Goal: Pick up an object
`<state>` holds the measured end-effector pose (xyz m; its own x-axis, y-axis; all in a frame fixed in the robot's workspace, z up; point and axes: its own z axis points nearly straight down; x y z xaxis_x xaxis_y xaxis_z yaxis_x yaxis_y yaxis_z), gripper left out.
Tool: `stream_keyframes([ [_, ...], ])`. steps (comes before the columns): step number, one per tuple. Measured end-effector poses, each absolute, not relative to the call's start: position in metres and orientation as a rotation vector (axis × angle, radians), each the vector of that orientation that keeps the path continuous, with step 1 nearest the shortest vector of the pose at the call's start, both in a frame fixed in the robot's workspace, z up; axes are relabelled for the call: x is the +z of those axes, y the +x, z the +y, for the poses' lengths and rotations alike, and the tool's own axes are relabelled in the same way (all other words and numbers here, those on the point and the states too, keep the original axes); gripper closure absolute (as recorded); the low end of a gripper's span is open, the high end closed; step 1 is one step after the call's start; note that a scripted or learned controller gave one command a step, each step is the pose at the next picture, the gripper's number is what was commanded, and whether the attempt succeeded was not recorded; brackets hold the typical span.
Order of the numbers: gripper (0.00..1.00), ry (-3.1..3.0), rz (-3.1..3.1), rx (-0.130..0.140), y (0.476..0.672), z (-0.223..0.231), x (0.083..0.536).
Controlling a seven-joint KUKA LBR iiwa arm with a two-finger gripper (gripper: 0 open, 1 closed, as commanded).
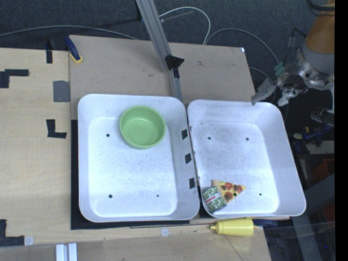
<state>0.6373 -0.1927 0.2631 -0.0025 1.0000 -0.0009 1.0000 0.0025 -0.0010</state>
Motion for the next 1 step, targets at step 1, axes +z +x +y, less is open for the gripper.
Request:
stream_keyframes([
  [1,0.0,-2.219,-2.224,0.003,0.6373,-0.1928,0.2631],
])
